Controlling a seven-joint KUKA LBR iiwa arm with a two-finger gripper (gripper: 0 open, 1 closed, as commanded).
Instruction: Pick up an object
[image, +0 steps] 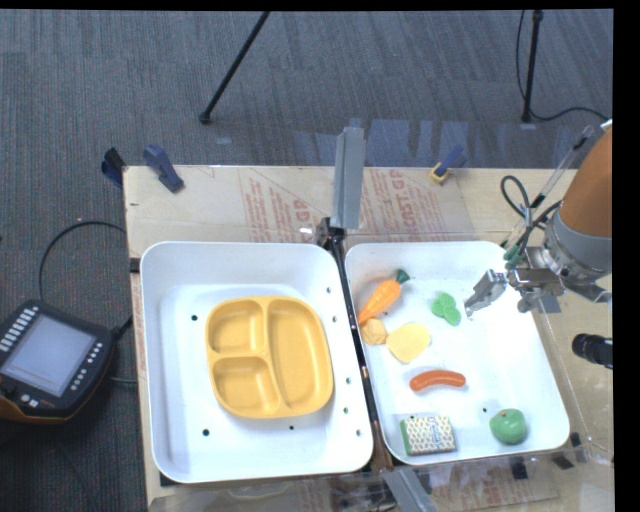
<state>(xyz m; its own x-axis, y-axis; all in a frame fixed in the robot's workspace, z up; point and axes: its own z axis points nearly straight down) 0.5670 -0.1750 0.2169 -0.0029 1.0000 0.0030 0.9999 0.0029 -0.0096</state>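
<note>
The right bin (520, 345) holds several toy foods: an orange carrot (381, 297), a small green leafy piece (446, 308), a pale yellow slice (408, 342), a small tan lump (374, 331), a red-orange sausage (437, 380), a green apple (508, 426) and a small patterned box (428, 434). My gripper (505, 298) hangs over the upper right part of this bin, just right of the green leafy piece. Its fingers (484, 292) are spread open with nothing between them.
The left bin (170, 300) holds a yellow divided plate (269, 356). A grey upright post (349, 185) stands behind the seam between the bins. A tablet controller (45, 358) lies on the floor at the left. Clamps sit on the bench's back edge.
</note>
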